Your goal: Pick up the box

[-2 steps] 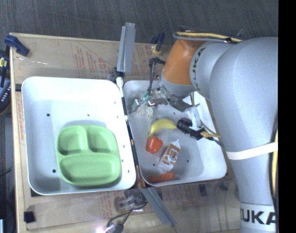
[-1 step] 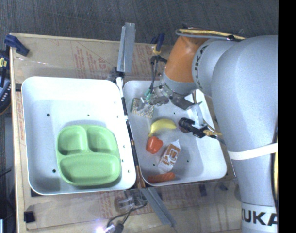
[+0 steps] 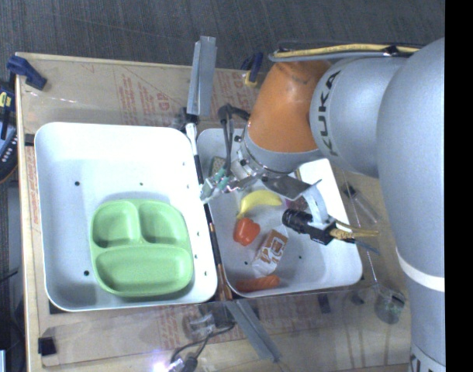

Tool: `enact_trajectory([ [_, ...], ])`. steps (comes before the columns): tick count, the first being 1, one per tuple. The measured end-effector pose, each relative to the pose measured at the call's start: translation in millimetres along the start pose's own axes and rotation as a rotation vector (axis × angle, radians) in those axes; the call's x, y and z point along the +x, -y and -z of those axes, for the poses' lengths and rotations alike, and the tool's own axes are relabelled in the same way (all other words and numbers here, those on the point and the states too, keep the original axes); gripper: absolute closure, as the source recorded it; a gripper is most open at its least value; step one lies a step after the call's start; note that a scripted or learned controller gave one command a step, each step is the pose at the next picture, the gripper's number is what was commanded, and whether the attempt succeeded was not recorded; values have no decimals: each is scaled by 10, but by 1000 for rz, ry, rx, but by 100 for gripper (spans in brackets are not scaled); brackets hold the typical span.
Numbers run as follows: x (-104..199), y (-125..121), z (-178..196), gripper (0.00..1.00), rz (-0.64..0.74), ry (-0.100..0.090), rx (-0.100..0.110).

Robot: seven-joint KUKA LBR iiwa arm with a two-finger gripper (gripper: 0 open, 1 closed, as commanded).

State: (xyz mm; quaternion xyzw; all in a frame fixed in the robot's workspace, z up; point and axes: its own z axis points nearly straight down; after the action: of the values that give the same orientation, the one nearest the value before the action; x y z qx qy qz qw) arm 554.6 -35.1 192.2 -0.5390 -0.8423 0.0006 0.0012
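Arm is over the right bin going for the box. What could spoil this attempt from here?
1. The box lies crowded: a red item sits just beside it, an orange item just below. The tool might catch one instead.
2. The tool sits near the bin's left wall, away from the box, so it may close on nothing.

The box [image 3: 271, 252] — a small carton, white with an orange-brown printed panel — is lying flat and untouched in the right-hand white bin [image 3: 353, 266], toward its near wall. It is sitting slightly askew, its long side running from upper right to lower left.
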Motion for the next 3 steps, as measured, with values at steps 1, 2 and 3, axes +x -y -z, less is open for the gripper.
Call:
enact_trajectory([
  [1, -458, 143, 35, 100, -643, 0, -1],
  [2, -456, 142, 34, 0, -642, 0, -1],
  [3, -1070, 173, 315, 0, -500, 0, -1],
])
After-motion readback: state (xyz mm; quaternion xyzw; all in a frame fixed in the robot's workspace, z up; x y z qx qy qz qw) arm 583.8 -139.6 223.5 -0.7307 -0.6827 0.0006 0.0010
